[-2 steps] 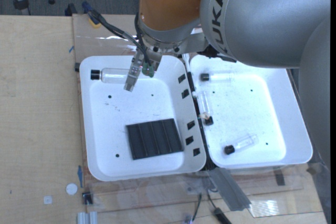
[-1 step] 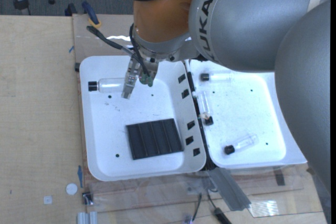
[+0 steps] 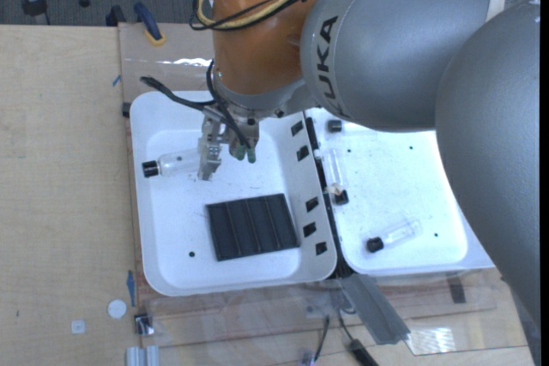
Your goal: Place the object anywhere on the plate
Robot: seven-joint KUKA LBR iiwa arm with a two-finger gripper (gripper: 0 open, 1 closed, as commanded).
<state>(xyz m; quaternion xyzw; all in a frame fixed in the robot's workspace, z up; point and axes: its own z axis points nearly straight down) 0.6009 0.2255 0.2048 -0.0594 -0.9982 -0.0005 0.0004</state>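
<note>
The object of the task was hard to pin down: small clear tubes with black caps lay in the bins. One tube lay on its side near the left wall of the left bin, its black cap pointing toward that wall and its clear body toward the middle of the bin. The plate, a dark, flat, ribbed rectangle, lay on the floor of the same bin, toward its near edge and a little right of centre, slightly skewed against the bin's sides.

The gripper hung over the far half of the left bin, just right of the tube's clear end. Its two fingers stood slightly apart with nothing between them. The tube and the plate lay apart, with bare white floor between them, and more bare floor ran along the bin's left wall and near-left corner.

In the right bin, a second tube lay tilted near the near edge, cap toward the divider. A third tube lay along the left wall of that bin, close to the black clips on the ridge between the bins. The arm covered the far right part of the bench.
</note>
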